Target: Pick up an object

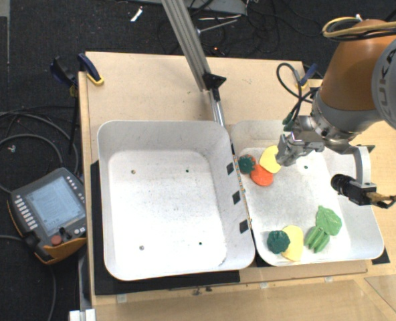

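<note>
here, claw (285, 154) against yellow piece (269, 160); no legible writing

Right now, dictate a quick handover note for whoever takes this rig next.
Gripper: low in the right bin, at the yellow piece lying on the orange piece; grip unconfirmed.
Also there: a small dark green piece beside those; near the front edge, a dark green piece, another yellow piece and a light green piece.
Done: nothing lifted.
Left: secure one object and raise it.
</note>
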`<action>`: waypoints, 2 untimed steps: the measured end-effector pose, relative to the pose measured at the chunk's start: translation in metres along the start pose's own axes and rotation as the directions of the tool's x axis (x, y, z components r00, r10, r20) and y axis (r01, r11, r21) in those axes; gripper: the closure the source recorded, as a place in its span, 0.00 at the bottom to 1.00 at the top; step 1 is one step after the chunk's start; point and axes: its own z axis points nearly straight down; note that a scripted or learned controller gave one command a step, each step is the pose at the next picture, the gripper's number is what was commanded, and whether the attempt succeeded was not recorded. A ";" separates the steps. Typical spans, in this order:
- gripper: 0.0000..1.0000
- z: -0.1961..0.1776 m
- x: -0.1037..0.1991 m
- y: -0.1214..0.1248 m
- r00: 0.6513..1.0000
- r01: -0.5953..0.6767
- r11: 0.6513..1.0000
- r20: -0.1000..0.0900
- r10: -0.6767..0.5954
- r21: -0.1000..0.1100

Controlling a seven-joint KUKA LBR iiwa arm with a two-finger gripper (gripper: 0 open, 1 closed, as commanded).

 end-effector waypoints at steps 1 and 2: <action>1.00 -0.006 0.050 -0.014 1.000 0.001 1.000 -0.001 -0.001 0.000; 1.00 -0.001 0.101 -0.011 1.000 0.001 1.000 0.000 -0.001 0.000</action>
